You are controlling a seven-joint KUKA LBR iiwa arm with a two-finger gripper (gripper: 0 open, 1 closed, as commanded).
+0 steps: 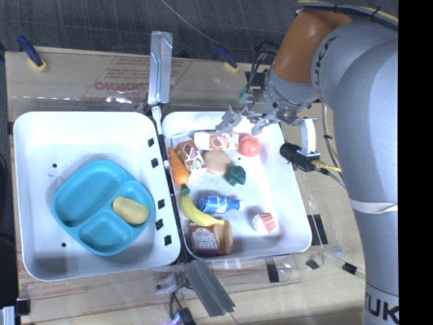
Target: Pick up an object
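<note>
Tomato (pixel 249 146) sits far in the right bin (pixel 292 202), just beside the gripper (pixel 247 117), whose fingers look spread, grasping nothing.

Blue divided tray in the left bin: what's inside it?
The blue divided tray holds one yellow, potato-like object in its right compartment. The other compartments show bare blue plastic. The patch of tray floor under the yellow object is covered.

Dark grey ribbed floor covering (pixel 88 12) beyond bench's far edge. Pale wooden bench top (pixel 203 80), red printed lettering (pixel 122 80) on it. Blue clamps (pixel 30 53) at far edge. Thin pale cable (pixel 162 2) crosses floor.
</note>
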